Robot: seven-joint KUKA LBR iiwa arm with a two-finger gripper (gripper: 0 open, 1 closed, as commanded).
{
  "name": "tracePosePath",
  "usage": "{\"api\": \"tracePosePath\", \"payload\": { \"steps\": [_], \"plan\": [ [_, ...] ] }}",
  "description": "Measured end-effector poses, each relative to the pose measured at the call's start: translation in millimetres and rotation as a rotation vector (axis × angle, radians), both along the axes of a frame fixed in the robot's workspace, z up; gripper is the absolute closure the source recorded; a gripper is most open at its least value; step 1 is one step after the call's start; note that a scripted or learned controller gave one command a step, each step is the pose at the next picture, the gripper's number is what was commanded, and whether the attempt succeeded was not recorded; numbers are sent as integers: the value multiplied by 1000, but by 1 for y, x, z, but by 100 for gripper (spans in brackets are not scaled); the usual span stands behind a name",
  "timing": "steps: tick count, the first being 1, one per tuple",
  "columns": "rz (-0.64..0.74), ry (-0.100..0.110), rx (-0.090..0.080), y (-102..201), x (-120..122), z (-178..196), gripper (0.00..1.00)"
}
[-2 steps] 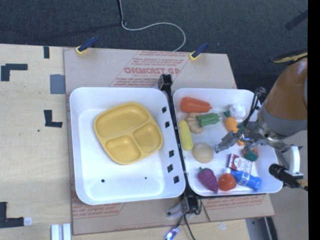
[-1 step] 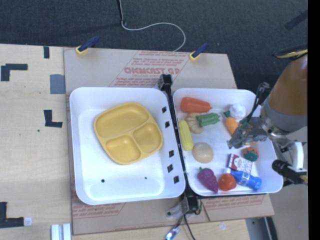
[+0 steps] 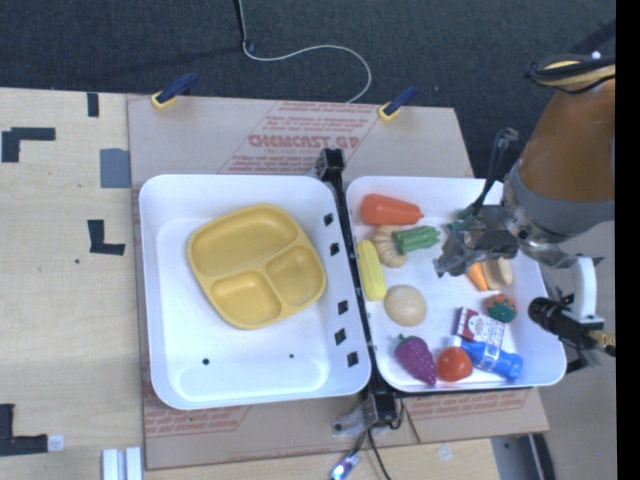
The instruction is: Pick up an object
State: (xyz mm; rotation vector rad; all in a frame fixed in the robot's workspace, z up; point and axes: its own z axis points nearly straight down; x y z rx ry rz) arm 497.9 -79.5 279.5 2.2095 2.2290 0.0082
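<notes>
Purple grapes [image 3: 415, 358] and a red tomato [image 3: 454, 364] lie at the six o'clock edge of the right bin [image 3: 440, 183], with a blue bottle [image 3: 494, 358] and a small carton [image 3: 467, 323] beside them. Higher in that bin the tool [image 3: 468, 250] hangs low; whether it is apart or together I cannot tell. Its likeliest pick, I judge, is the orange piece [image 3: 481, 274] just at its five o'clock, while the green vegetable [image 3: 416, 237] lies near at its nine o'clock, long axis running nine to three.
</notes>
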Motion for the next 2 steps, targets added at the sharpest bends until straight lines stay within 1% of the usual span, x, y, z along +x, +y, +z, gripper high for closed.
{"api": "tracePosePath", "payload": {
  "steps": [1,2],
  "plan": [
    [2,5,1,89,-15,35,100],
    [-2,5,0,130,-14,61,100]
  ]
}}
